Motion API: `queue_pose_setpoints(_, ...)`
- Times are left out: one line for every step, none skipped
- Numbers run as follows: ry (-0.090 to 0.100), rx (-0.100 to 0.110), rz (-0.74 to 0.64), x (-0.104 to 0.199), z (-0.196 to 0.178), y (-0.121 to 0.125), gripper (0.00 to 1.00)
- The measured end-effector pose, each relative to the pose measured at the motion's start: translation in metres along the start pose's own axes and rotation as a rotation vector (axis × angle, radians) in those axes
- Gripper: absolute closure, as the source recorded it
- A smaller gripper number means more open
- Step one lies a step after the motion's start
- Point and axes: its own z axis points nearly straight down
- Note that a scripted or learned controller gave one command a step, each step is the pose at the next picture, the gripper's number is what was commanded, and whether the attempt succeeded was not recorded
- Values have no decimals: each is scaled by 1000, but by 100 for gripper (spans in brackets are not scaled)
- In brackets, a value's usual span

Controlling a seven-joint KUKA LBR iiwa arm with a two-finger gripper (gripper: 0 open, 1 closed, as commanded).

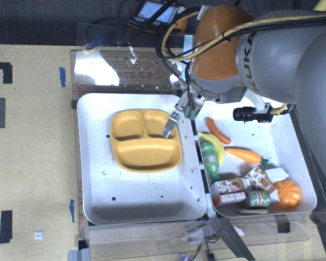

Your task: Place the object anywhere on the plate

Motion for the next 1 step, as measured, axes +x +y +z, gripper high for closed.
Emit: queue_pose_setpoints(-5,-5,-1,-1,-11,2,100)
